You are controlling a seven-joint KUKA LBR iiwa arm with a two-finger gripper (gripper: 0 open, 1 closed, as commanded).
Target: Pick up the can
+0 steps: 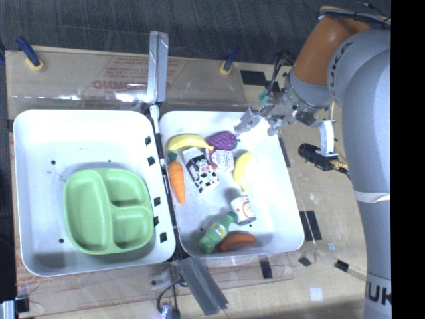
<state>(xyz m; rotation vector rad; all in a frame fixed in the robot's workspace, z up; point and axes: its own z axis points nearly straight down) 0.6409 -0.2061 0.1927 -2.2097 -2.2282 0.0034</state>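
One fixed camera looks steeply down from above on two shallow white plastic bins (26, 178); the grey arm (362, 111) enters at three o'clock.

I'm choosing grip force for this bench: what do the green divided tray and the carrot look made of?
The green divided tray looks like moulded plastic with a matte, evenly pale green surface and soft rounded compartment edges. The carrot appears to be toy plastic too: uniform orange, smooth, slightly glossy, though rubber or foam can't be ruled out from this view.
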